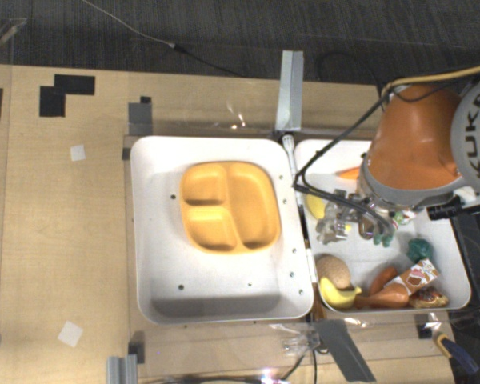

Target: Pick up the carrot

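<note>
An orange pointed piece (348, 174) that looks like the carrot pokes out at the back of the right bin (456, 290); the arm's orange band (412, 138) hides most of it. My gripper (354, 224) hangs low over the middle of the right bin, in front of that orange piece and apart from it. Nothing is visibly held in it. Cables and metal parts clutter the gripper's underside.
A yellow divided plate (226, 206) lies in the left bin (156, 278). In the right bin are a yellow item (314, 206) left of the gripper, a brown round item (334, 269), a banana (338, 294), reddish-orange pieces (386, 288), a green item (419, 250) and a packet (422, 275).
</note>
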`<state>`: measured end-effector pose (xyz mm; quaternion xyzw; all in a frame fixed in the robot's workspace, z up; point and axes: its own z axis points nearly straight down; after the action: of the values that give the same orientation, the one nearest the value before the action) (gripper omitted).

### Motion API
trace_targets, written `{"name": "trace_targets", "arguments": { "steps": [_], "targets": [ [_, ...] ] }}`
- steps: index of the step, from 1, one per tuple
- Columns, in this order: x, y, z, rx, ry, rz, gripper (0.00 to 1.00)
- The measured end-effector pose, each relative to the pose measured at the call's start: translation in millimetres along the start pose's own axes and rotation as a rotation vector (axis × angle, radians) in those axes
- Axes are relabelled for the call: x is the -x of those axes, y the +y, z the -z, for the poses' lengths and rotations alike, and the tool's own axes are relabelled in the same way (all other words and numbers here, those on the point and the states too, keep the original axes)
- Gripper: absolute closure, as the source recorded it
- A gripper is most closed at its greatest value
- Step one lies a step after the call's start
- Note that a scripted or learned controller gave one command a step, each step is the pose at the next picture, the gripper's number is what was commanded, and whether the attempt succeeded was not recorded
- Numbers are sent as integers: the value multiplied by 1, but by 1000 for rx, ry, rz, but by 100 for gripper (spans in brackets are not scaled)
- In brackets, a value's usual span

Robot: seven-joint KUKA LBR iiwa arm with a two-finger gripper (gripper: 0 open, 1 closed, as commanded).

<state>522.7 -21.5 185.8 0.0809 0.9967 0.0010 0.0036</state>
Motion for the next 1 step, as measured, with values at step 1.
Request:
{"name": "trace_targets", "arguments": {
  "steps": [1],
  "targets": [
    [-23, -72, -61, -2, 0, 194, 100]
  ]
}}
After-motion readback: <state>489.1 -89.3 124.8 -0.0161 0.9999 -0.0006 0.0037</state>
